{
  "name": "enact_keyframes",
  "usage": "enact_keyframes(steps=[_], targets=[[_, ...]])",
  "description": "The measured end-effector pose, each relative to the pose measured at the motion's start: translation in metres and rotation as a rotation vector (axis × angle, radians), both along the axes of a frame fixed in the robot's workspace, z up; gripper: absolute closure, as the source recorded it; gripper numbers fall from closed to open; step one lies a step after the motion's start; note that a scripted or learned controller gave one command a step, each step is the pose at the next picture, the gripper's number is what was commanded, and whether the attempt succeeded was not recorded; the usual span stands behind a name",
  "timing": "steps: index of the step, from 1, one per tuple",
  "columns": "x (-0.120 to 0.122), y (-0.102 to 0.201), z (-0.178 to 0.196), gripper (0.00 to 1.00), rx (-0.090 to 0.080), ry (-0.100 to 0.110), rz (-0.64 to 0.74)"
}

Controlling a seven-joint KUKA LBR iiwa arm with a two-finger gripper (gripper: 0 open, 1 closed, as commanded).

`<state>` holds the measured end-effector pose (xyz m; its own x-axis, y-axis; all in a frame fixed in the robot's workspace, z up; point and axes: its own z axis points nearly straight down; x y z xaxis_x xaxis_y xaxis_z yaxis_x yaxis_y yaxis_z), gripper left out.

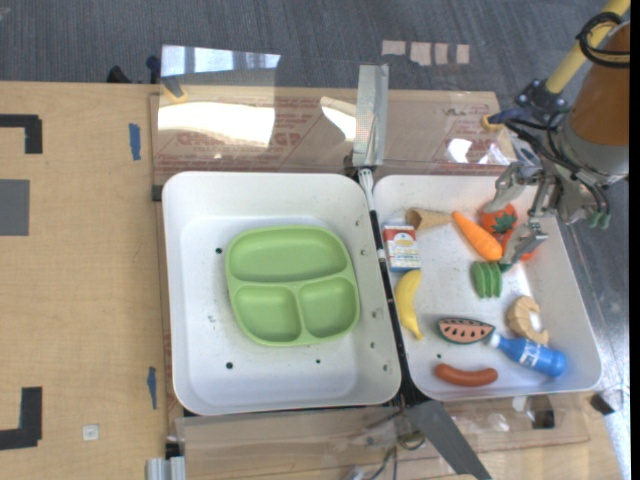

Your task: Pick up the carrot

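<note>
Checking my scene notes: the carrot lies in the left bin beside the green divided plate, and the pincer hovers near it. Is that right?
Not quite. The camera view shows the carrot in the right bin, not beside the green divided plate, which sits in the left bin. The pincer does hover near it.

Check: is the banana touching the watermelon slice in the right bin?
Apart. The camera view shows bare white bin floor between the banana and the watermelon slice.

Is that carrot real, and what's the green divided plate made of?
The carrot looks like toy plastic: even orange, smooth, faintly shiny, though the view is too coarse to be sure. The green plate seems moulded plastic, matte, one flat colour with rounded compartment edges.
</note>
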<state>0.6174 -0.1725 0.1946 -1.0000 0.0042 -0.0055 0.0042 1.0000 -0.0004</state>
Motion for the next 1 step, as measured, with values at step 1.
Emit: enact_keyframes(steps=[1], targets=[[0.0264,-0.0134,-0.0928,0.0,-0.002,-0.008,-0.003]])
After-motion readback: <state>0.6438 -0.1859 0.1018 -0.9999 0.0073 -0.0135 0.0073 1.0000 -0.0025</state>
